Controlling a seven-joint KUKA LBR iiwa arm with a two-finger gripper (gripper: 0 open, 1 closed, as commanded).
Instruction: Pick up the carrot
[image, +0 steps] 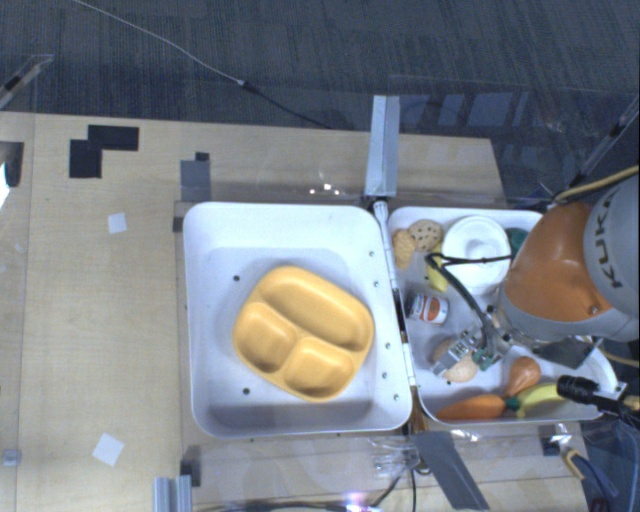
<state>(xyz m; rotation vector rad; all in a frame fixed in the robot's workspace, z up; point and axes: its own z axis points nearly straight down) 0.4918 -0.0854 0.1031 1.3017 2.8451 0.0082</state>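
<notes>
The carrot (470, 407) is an orange tapered piece lying flat along the near wall of the right bin (428, 398). My gripper (470, 351) hangs low in that bin, a little beyond the carrot and above a small beige item (461, 371). The arm's grey and orange wrist (560, 275) covers the right part of the bin. Nothing shows that the carrot is held; it rests on the bin floor, apart from the gripper.
Beside the carrot lie a brown-orange pear-shaped item (522, 375) and a yellow banana (546, 397). Farther back are a small can (430, 308), cookies (415, 239) and a white bowl (475, 243). The left bin (215, 260) holds a yellow divided plate (303, 330).
</notes>
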